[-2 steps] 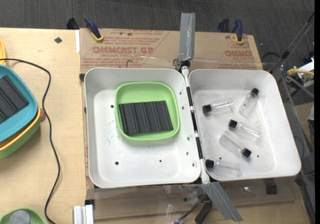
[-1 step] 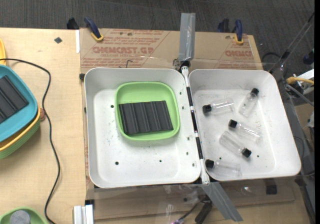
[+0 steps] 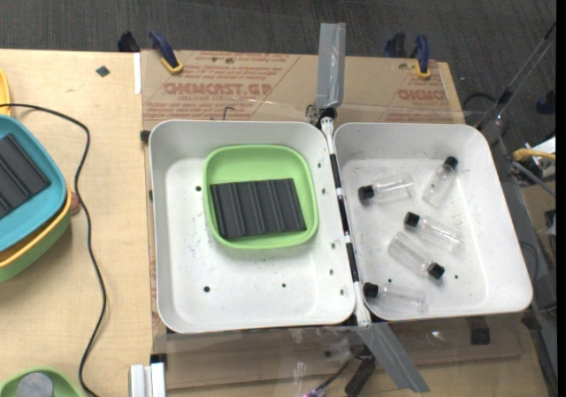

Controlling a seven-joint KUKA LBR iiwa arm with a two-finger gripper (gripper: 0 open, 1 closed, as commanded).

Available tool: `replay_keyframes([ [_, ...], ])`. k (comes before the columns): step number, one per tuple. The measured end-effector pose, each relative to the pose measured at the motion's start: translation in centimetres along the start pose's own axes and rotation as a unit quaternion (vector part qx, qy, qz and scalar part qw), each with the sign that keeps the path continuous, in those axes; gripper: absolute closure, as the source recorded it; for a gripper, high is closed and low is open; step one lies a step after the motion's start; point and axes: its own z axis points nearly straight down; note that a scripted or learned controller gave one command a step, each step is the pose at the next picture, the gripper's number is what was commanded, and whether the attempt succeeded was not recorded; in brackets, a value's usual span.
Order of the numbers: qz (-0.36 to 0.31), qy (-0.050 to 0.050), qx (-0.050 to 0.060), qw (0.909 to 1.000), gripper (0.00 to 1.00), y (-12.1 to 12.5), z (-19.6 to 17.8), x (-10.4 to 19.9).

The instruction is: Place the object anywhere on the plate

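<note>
A green square plate point(image 3: 302, 176) lies in the left white bin point(image 3: 181, 236), with a dark ribbed slab point(image 3: 260, 207) resting on it. In the right white bin point(image 3: 495, 236) lie several clear plastic vials with black caps: one point(image 3: 386, 187) at the upper left, one point(image 3: 440, 179) at the upper right, one point(image 3: 431, 228) in the middle, one point(image 3: 416, 256) below it, and one point(image 3: 393, 297) near the front wall.
A cardboard sheet point(image 3: 230, 81) with clamps lies behind the bins. Stacked teal and green plates point(image 3: 26, 201) sit on the wooden table at far left, with a black cable point(image 3: 88, 236) running beside them. Cables and frame parts crowd the right edge.
</note>
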Motion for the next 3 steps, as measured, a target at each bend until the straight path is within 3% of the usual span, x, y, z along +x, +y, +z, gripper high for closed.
replay_keyframes([
  [1, 0.0, 0.0, 0.0, 1.0, 0.0, -0.4, -1.2, -2.1],
  [3, 0.0, 0.0, 0.0, 1.0, 0.0, -0.7, 1.9, -3.4],
])
